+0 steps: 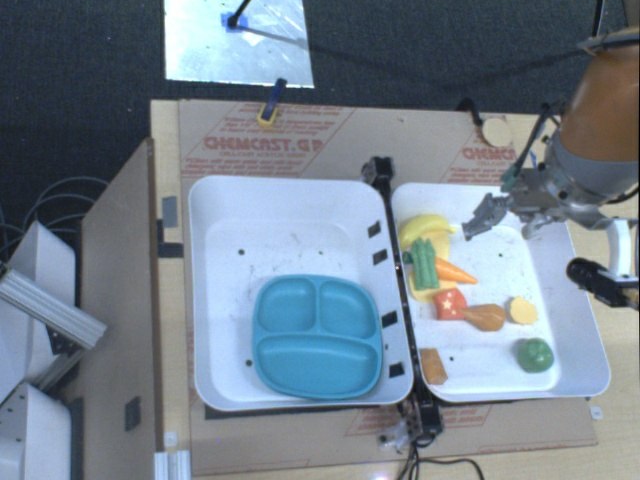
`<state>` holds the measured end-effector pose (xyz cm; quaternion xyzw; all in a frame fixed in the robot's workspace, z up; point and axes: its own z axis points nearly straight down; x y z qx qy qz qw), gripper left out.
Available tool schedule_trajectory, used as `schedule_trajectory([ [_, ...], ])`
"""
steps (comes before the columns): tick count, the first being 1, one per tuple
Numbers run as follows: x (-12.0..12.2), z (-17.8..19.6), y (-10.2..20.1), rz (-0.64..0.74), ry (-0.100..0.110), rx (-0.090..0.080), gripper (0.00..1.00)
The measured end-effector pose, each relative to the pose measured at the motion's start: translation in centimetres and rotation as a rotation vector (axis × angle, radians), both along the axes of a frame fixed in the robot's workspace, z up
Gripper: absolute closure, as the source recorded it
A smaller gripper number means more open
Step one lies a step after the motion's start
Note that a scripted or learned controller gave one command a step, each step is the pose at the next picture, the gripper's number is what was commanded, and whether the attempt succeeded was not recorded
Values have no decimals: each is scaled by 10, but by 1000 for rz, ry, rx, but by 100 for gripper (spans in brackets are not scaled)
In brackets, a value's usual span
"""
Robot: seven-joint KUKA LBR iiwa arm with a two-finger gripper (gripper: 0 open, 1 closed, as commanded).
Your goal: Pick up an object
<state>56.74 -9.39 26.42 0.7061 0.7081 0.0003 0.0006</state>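
The right bin [575, 313] holds several toy foods: a yellow banana [425, 229], a green vegetable [424, 264], an orange carrot [456, 271], a red piece [450, 304], a brown-orange piece [486, 317], a yellow slice [523, 311], a green pepper [535, 354] and a small brown block [432, 365]. My gripper [505, 220] hangs over the far part of this bin, just right of the banana. It is open, with only white bin floor showing between the fingers.
The left bin [230, 228] carries a blue divided plate [318, 335]. A black divider [395, 268] runs between the bins. The grey arm with its orange band [600, 98] comes in from the upper right. A black part [597, 281] juts over the right rim.
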Motion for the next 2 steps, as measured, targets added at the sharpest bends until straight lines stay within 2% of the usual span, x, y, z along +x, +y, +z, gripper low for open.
schedule_trajectory([
  [1, -47, -116, -1, -3, 12, 3, 0],
  [2, -5, -182, -20, -2, -2, -1, 0],
])
